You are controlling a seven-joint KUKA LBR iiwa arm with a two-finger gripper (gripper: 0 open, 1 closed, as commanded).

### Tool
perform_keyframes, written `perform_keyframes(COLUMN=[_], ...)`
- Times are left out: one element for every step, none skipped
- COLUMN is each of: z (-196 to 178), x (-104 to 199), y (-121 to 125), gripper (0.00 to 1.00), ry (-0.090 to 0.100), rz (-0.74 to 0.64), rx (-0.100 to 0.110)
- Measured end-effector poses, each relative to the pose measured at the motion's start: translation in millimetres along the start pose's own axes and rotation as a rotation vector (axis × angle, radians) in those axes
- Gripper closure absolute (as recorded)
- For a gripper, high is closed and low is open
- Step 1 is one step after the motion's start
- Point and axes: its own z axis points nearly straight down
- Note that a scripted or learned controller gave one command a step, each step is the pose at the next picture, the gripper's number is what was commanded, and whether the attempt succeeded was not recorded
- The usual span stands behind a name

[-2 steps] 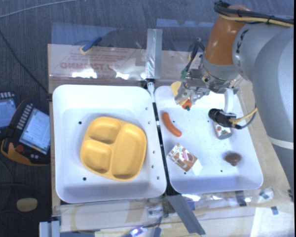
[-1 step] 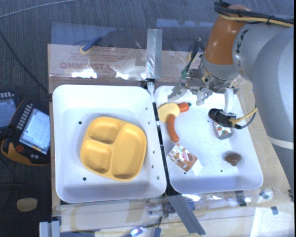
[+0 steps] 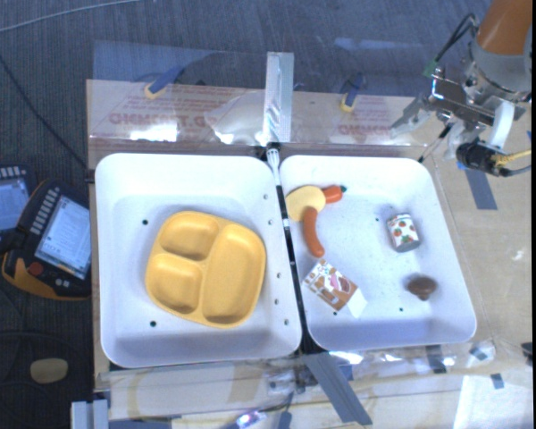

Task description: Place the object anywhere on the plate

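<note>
Yellow curved toy piece is lying at the top-left of the right bin, close to the wall shared with the left bin. Orange sausage-shaped piece is touching it from below and running down towards the front. Small red-orange piece is sitting just beside the yellow one, on its right.

Printed packet is lying tilted near the front-left of the same bin. Small printed box is sitting to the right of centre, well apart from the packet. Brown lump is resting below the box, near the front-right corner. Which of these counts as the object, can't tell; all are lying in the right bin, none on the plate.

Yellow divided plate is sitting in the middle of the left bin, slightly rotated.

Gripper is hanging above the table past the right bin's far-right corner, outside the bin and touching none of the items. Open or closed: can't tell from this angle. Orange band is showing above it.

Metal strip is standing behind the seam between the bins. Teach pendant is lying on the carpet left of the table.
</note>
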Motion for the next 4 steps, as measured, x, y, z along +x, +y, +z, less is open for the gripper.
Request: perform_keyframes(z=[-34, -106, -119, -119], x=[-73, -95, -108, -108], y=[-88, -143, -142, -142], gripper=[0.00, 0.00, 0.00, 0.00], ry=[0.001, 0.001, 0.000, 0.000], rz=[0.288, 0.336, 0.610, 0.611], rx=[0.002, 0.000, 0.001, 0.001])
